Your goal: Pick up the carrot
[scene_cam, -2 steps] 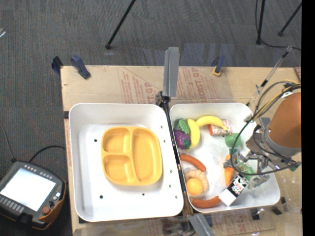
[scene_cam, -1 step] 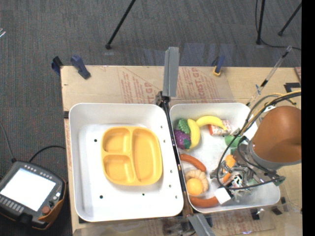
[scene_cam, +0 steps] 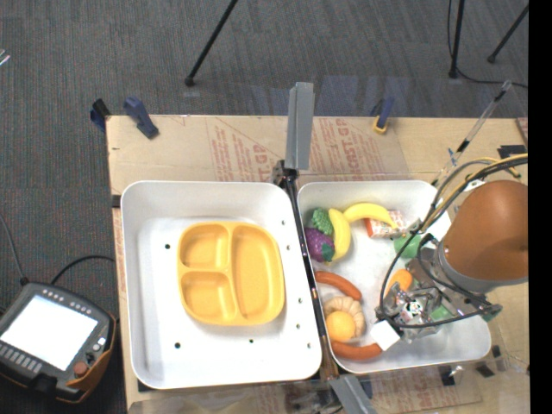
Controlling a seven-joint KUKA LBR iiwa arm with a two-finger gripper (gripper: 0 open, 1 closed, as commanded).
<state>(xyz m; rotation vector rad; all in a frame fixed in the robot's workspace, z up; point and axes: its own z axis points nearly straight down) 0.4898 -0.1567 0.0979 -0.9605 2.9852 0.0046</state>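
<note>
Camera view: carrot [scene_cam: 400, 280] lay in right bin [scene_cam: 470, 345], its orange end showing just above gripper [scene_cam: 409, 309], partly hidden by the arm [scene_cam: 485, 231]. Fingers' state: cannot tell, wrist covered them. Left of gripper: orange [scene_cam: 341, 325] and sausages [scene_cam: 338, 284]; further up-left, banana [scene_cam: 366, 211] and grapes [scene_cam: 320, 245]. Yellow tray [scene_cam: 231, 273] in left bin [scene_cam: 142, 231], well apart.

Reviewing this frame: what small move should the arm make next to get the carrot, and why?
Probably a short descent with a slight shift toward the carrot. The gripper sits just below it in the right bin, and the carrot's orange body with green top peeks from beside the wrist, apparently not yet grasped.
</note>
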